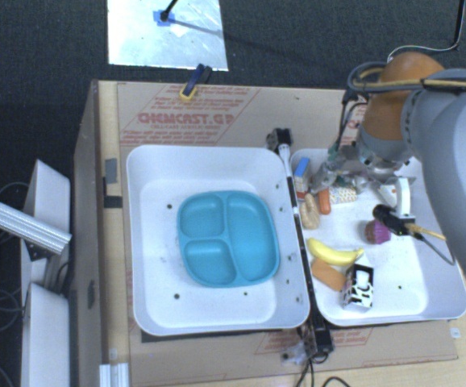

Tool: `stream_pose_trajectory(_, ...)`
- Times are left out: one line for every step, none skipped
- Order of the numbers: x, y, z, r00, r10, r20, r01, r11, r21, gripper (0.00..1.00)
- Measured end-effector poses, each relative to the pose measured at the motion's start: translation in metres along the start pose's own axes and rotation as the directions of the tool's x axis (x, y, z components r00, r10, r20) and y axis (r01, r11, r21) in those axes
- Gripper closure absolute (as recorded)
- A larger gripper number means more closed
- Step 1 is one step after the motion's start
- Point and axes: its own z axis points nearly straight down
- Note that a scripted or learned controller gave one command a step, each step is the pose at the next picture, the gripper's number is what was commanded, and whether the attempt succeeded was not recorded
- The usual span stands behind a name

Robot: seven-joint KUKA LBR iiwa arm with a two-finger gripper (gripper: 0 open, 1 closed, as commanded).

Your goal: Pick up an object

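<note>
Left bin (160,297): shallow white tray holding a blue three-compartment plastic plate (226,238). Right bin (438,297): an orange carrot-like piece (324,201), yellow toy banana (334,253) lying roughly crosswise, purple object (377,232), and black-and-white block (359,287). The jaws (339,177) hang over the bin's upper left; the carrot piece lies just below-left, nearest. Whether they are spread cannot be told. The grey arm (451,135) leans in from the right.

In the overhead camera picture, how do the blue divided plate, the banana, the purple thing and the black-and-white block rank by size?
Largest to smallest as they look:
1. Blue divided plate, by far.
2. Banana.
3. Black-and-white block.
4. Purple thing, though it looks close to the block, so that order is unsure.
</note>
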Motion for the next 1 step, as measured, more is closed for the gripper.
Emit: stream_pose_trajectory(0.0011,0.0027,-0.0119,1.0,-0.003,0.0,0.003,1.0,-0.013,1.0)
